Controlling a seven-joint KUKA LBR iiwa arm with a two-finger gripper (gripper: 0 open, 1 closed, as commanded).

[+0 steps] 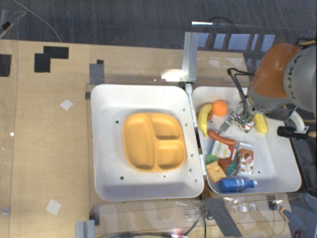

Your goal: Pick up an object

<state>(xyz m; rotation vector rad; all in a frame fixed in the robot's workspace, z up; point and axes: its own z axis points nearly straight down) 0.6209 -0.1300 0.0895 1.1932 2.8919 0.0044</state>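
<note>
My gripper (237, 120) hangs over the back half of the right bin (282, 175), reaching in from the right under the grey arm with its orange band (270, 76). An orange (219, 107) and a banana (203, 117) lie just to its left. A red sausage (221, 137) lies just below it, and a yellow corn cob (260, 124) sits close on its right. Toward the front are a picture card (244, 161), a cheese wedge (215, 171) and a blue bottle (237, 184). I see nothing held in the gripper.
The left bin (106, 133) holds a yellow divided plate (153, 141). A raised divider (194, 128) separates the two bins. A metal post (190, 53) stands behind them. The wooden bench (44, 148) stretches to the left.
</note>
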